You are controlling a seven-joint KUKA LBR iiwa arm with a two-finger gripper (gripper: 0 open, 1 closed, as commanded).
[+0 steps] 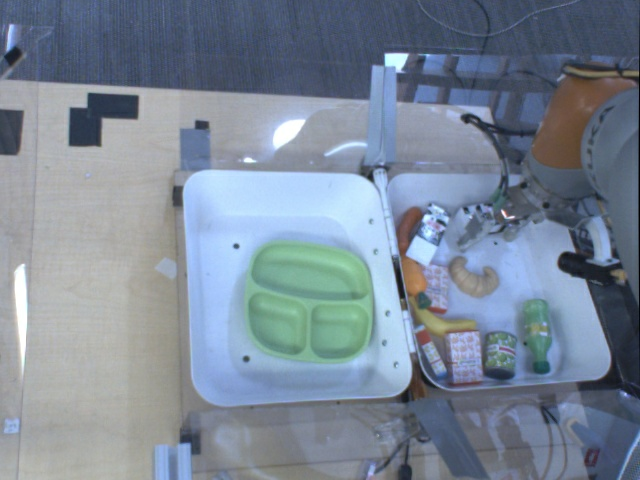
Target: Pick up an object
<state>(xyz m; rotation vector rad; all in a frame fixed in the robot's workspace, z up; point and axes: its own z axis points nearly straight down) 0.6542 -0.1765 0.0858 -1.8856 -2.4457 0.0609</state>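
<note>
Camera view: wooden bench (90, 268), grey carpet (200, 28) behind.

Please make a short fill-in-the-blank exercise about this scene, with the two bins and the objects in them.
1. The green divided plate lies in the ____ bin as the camera sees it.
2. The plate has ____ compartments.
3. The croissant lies in the right bin, just below the ____.
4. The green bottle lies to the ____ of the dark can in the camera view.

Missing words: left; three; gripper; right
</note>
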